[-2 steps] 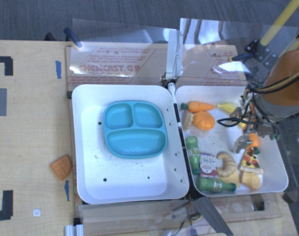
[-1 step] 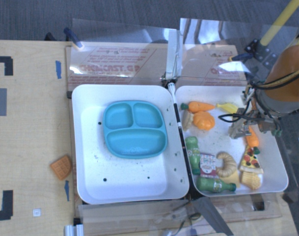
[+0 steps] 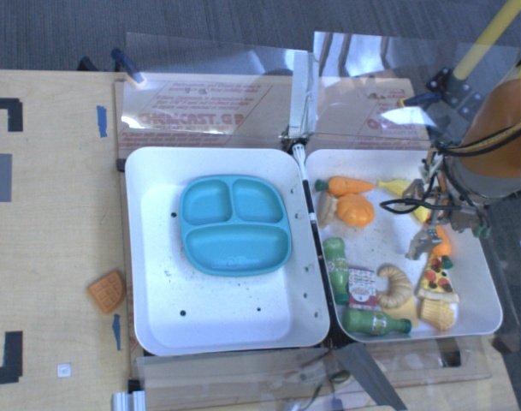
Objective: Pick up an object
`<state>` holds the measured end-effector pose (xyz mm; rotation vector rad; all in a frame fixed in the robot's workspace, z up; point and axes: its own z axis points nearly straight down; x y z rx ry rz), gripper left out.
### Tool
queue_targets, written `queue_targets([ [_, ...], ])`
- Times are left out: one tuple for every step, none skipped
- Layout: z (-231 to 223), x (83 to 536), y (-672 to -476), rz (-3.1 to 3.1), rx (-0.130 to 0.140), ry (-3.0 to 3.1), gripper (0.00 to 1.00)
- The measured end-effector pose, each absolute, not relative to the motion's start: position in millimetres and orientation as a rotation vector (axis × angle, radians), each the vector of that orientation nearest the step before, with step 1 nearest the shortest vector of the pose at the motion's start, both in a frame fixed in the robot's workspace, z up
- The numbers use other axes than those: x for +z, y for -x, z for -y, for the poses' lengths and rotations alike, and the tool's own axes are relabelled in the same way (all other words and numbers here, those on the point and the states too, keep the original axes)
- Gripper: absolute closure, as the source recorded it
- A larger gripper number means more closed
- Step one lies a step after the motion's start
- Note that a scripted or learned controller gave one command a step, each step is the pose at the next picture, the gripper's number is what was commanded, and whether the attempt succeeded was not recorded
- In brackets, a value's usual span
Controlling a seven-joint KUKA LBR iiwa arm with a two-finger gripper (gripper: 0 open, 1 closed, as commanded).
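Arm: it reaches in from 3 o'clock, the orange band high at the right edge, so the wrist hangs over the right bin [image 3: 487, 311], where the loose toys lie.
Claw: the claw [image 3: 424, 244] sits low over that bin's 3 o'clock side, amid cables and brackets; whether it is spread or pressed together I cannot tell, and nothing can be seen pinched in it.
Likely target: a small orange piece [image 3: 443, 245] lies just beside the claw, with the pizza slice [image 3: 437, 276] at its 6 o'clock; either looks within reach, a judgement only.
Other toys: carrot [image 3: 351, 184] and orange [image 3: 356, 211] toward 12 o'clock of the bin, a banana [image 3: 400, 187] near them, the croissant [image 3: 395, 282] mid-bin, a green bottle [image 3: 375, 322] along the 6 o'clock wall.
Crowding: the toys lie close, some touching, so a descent may nudge neighbours.
Left bin: the left bin [image 3: 157, 229] carries a blue plate [image 3: 235, 225] with three wells, apart from the picking.
Bench: a waffle [image 3: 107, 290] lies on the bench [image 3: 46, 229] at 9 o'clock, outside both bins.
Progress: no pick looks made yet.
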<state>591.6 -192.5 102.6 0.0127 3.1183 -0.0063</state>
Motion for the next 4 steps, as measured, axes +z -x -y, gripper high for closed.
queue_targets([
  [223.1, 88.3, -591.9, -3.127, -0.003, -0.124, 0.0],
  [222.4, 103.6, -596.6, -3.111, -0.01, -0.119, 1.0],
  [221.9, 102.5, -596.2, -3.113, -0.009, -0.119, 0.0],
  [222.0, 88.5, -576.1, -3.126, -0.002, -0.169, 0.0],
])
